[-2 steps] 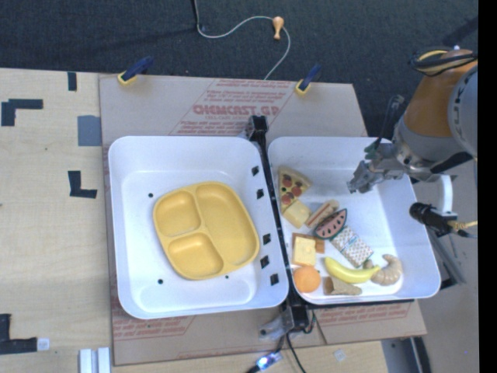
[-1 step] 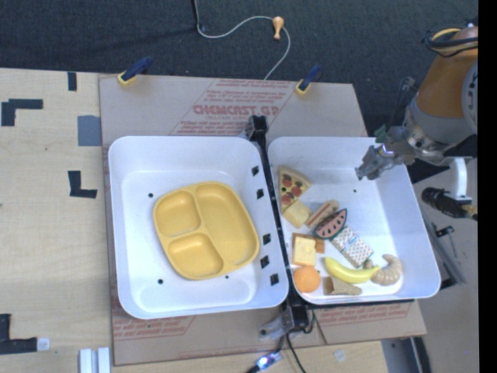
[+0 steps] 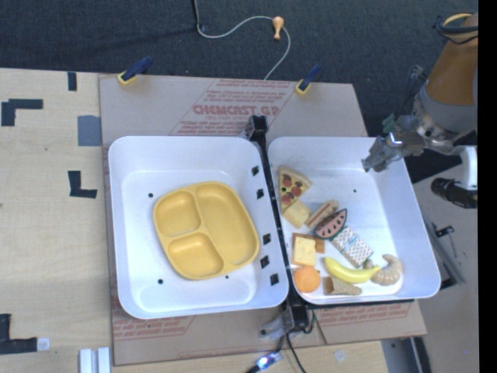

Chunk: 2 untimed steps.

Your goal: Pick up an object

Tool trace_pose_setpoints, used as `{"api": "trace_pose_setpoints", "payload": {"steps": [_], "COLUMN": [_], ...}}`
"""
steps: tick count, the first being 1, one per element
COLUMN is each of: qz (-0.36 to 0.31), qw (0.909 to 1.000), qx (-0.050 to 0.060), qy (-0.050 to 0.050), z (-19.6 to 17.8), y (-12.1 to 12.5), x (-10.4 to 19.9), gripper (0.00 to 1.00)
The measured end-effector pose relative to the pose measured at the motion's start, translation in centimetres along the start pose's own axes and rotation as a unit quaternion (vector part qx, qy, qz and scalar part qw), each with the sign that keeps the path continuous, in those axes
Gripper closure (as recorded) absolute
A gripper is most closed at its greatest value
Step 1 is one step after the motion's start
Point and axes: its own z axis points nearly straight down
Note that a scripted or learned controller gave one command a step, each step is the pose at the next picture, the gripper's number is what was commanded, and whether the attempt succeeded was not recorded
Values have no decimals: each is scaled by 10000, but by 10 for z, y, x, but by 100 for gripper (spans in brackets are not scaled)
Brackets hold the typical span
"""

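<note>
The claw (image 3: pixel 378 158) hangs above the right bin's (image 3: pixel 404 185) far right rim; whether its fingers are apart, I cannot tell. Toy food, including a banana (image 3: pixel 347 270), sits near the bin's front.

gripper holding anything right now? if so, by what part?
Nothing held, as far as the view shows. The gripper hangs over the right bin's upper right corner, apart from the toy food lying lower in that bin.
</note>
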Motion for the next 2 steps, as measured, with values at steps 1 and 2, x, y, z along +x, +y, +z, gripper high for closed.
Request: {"api": "trace_pose_setpoints", "payload": {"steps": [1, 2], "qz": [-10, -21], "qw": [10000, 10000], "qx": [24, 23], "qy": [5, 12], "z": [1, -8], "y": [-25, -40], "x": [43, 90], "gripper": [100, 100]}}
